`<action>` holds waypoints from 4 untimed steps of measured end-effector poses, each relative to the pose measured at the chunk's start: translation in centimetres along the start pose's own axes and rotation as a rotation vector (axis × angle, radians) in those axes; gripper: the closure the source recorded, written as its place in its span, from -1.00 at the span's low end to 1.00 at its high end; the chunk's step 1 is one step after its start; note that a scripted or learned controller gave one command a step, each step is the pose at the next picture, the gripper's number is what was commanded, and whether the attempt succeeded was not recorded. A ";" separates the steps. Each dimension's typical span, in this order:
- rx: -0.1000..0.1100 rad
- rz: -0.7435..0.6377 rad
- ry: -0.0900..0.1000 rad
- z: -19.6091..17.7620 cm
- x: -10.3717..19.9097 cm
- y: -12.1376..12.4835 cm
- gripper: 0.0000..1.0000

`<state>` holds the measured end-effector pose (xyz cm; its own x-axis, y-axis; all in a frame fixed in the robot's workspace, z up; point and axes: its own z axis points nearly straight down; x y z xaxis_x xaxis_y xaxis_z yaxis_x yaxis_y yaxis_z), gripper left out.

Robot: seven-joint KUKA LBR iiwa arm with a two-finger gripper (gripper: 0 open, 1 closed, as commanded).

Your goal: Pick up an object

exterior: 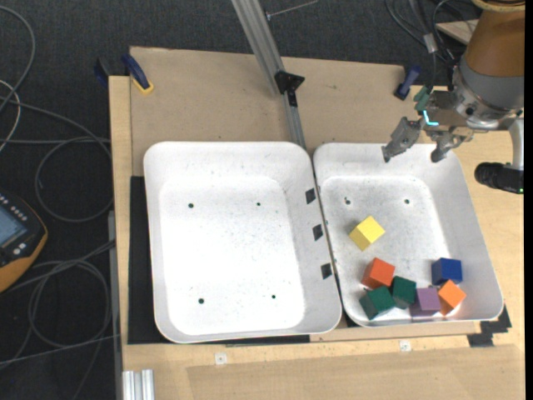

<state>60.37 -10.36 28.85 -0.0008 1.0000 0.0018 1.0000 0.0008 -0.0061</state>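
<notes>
My gripper (419, 146) hangs over the far edge of the right bin (466, 192), its two dark fingers (398, 142) spread apart with nothing between them. Below it in that bin lie several small blocks: a yellow one (366, 232) alone near the middle, then a cluster at the near edge with an orange-red block (379, 272), two green blocks (391, 295), a purple block (427, 300), an orange block (451, 295) and a blue block (446, 270).
The left bin (225, 240) sits beside the right one, split from it by a ridge with black clips (317, 232). A metal pole (265, 40) slants up from the bench's back. Blue clamps (137, 73) hold the bench corners. Cables lie on the floor at left.
</notes>
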 end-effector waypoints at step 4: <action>0.001 0.001 -0.001 15.4 -0.3 1.9 -1.00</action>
<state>62.12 -10.66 13.42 -0.0002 1.0000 0.0009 1.0000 0.0002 -0.0067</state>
